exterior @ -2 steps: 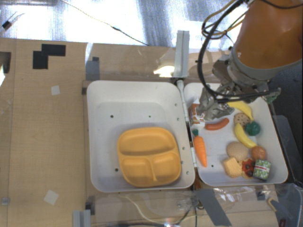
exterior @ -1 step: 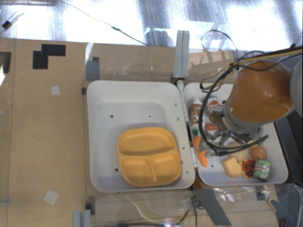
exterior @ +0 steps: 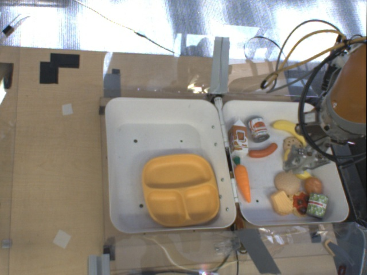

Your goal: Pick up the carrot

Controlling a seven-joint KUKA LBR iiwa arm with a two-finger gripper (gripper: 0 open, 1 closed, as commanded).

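Carrot [exterior: 243, 183] lies in right bin [exterior: 342, 211], against left wall, green tip up-frame. Likely light, rigid, smooth plastic, tapered; grip across thick upper-middle. Gripper [exterior: 298, 156] low over bin's right side, well apart; fingers' state: cannot tell.

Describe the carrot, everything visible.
The carrot is a small orange toy, smooth like plastic, with a green stub at its top end. It lies flat in the right bin, close to that bin's left wall, thick end toward the back and tip toward the front. A small carton stands just behind it and a red sausage lies to its back right. The gripper is apart from it.
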